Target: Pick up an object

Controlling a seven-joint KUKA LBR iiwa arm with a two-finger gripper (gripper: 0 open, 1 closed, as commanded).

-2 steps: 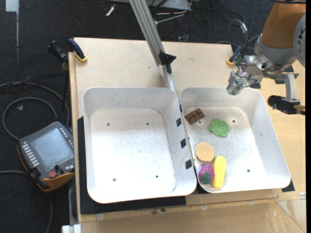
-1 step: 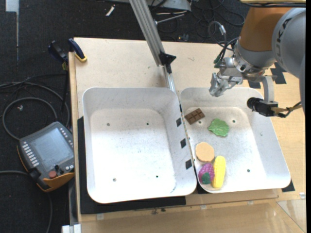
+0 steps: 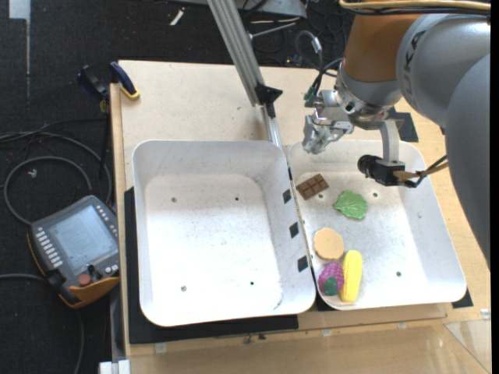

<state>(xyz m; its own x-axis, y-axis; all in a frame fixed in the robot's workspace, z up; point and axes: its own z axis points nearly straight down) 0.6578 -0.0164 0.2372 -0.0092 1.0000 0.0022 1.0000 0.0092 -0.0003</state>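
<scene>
Now, my claw (image 3: 316, 142): nothing between its fingers, which seem slightly apart.
Chocolate bar (image 3: 312, 185): just below it.
Green leaf (image 3: 351, 205): lower right.

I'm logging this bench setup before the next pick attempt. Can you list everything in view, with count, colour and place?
bins: two, white, side by side on the bench
chocolate bar: one, brown, right bin, near the divide
leaf: one, green, right bin, right of the chocolate bar
cookie: one, tan, right bin, front
corn cob: one, yellow, right bin, front edge
grapes: one bunch, purple with green, touching the corn cob
control pad: one, grey and orange, floor left of the bench
clamp: one, blue and yellow, bench back left corner
gripper: one, silver, above the right bin's back edge
</scene>
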